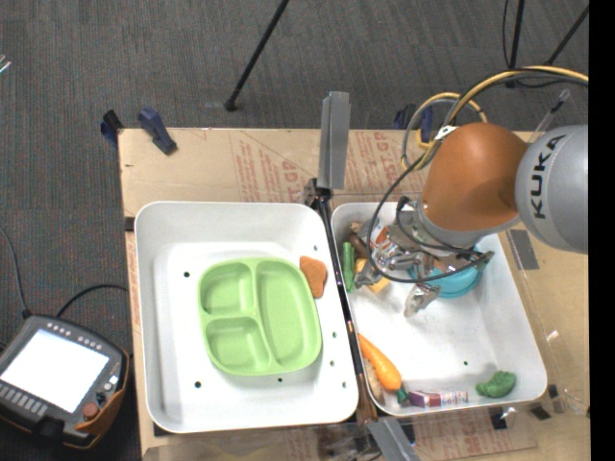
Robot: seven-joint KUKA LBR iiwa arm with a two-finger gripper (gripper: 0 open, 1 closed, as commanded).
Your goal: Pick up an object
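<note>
My gripper (pixel 395 284) is low over the upper left part of the right bin (pixel 480 339), under the orange wrist band. It hangs among a cluster of items: a blue bowl (pixel 454 280) just to its right, a green stick-like piece (pixel 348 257) and a brown piece (pixel 356 232) to its left. A small yellow bit (pixel 381 283) lies right beside the gripper. The wrist hides much of what lies beneath it. An orange carrot (pixel 380 361) lies along the bin's lower left wall.
The left bin (pixel 163 257) holds a green divided plate (pixel 259 315) and an orange-brown chunk (pixel 313 273) by its right wall. In the right bin's front lie a purple-and-white tube (pixel 437 397) and a green lump (pixel 496 384). A teach pendant (pixel 58 377) sits at the lower left.
</note>
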